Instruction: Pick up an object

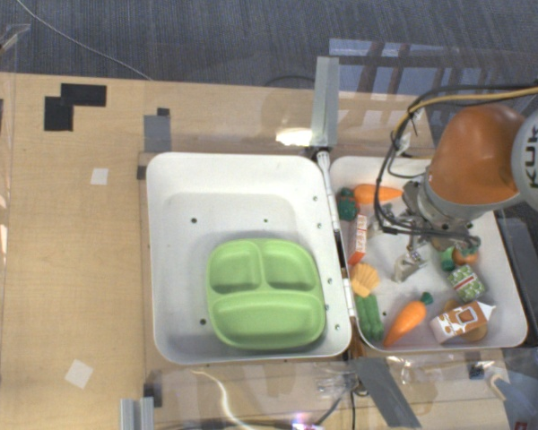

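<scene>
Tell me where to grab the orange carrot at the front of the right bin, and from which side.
Grip the carrot across its thick upper half, just below the green top, coming straight down from above. It lies flat and slanted, its narrow tip pointing toward the bin's front edge, so fingers set across its length should close on the widest part. A green vegetable lies close on its left; allow for it.
</scene>
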### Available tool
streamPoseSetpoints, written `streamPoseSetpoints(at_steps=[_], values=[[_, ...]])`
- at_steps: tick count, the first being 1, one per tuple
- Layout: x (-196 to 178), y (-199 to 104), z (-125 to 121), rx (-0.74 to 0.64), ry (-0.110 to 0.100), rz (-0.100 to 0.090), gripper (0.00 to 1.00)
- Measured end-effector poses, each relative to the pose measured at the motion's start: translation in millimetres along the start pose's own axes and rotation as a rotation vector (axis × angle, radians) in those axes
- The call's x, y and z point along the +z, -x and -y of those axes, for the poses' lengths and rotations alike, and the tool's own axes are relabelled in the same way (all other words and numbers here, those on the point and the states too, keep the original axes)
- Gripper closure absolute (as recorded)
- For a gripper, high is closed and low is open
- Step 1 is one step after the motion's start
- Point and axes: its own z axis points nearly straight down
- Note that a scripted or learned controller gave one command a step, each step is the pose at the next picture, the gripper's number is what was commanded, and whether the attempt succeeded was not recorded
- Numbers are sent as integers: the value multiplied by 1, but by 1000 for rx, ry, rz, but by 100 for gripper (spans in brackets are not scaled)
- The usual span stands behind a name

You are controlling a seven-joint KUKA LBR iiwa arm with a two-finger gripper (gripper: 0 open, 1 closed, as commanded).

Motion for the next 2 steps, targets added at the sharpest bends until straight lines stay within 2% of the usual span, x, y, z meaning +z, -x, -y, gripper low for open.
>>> streamPoseSetpoints(at_steps=[1, 2], values=[[-2, -48, -34, 72, -3, 4, 0], [-3, -65, -36, 20, -7, 16, 0]])
